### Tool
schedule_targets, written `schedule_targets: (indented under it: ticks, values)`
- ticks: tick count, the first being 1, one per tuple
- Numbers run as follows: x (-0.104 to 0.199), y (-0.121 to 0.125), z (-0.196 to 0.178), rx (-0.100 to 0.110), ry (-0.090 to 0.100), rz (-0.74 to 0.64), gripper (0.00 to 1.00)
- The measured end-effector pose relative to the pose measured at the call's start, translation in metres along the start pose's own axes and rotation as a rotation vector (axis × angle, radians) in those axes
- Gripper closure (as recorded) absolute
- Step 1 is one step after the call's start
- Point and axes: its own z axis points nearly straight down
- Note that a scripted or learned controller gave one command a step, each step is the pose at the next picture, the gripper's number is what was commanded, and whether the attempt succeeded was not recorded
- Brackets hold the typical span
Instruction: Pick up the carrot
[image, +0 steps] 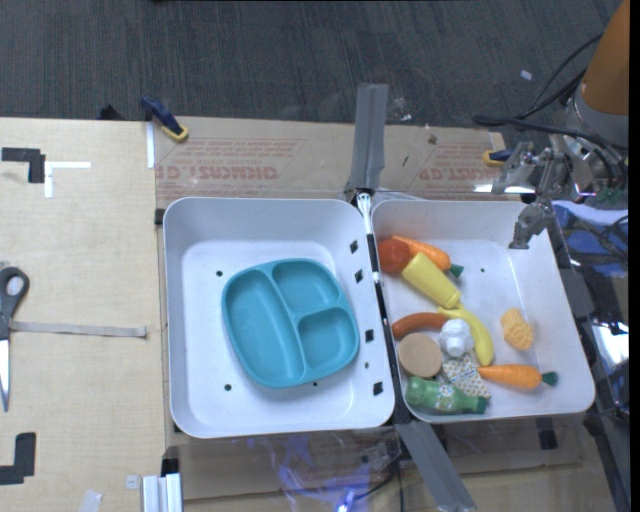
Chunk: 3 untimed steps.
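Arm mostly cut off at right edge. Gripper (524, 232) over right bin's (560, 290) far corner; finger opening can't tell. Carrot (512, 377) well apart, untouched.

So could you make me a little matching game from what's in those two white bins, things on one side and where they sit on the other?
Things:
1. Blue plate
2. Banana
3. Corn
4. Mustard bottle

Places:
A. On its own toward the right bin's right side
B. In the left bin
C. Upper left of the right bin, beside a carrot
D. Middle of the right bin, curving around a small white item

Pairs: 1-B, 2-D, 3-A, 4-C
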Motion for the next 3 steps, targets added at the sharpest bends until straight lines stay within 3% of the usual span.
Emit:
schedule_targets:
  ticks: [1, 2, 3]
  values:
    - [-0.006, 0.056, 0.106, -0.001, 0.0, -0.063, 0.0]
    - [-0.007, 0.049, 0.175, 0.0, 0.001, -0.107, 0.0]
    - [-0.011, 0.049, 0.159, 0.003, -0.013, -0.11, 1.0]
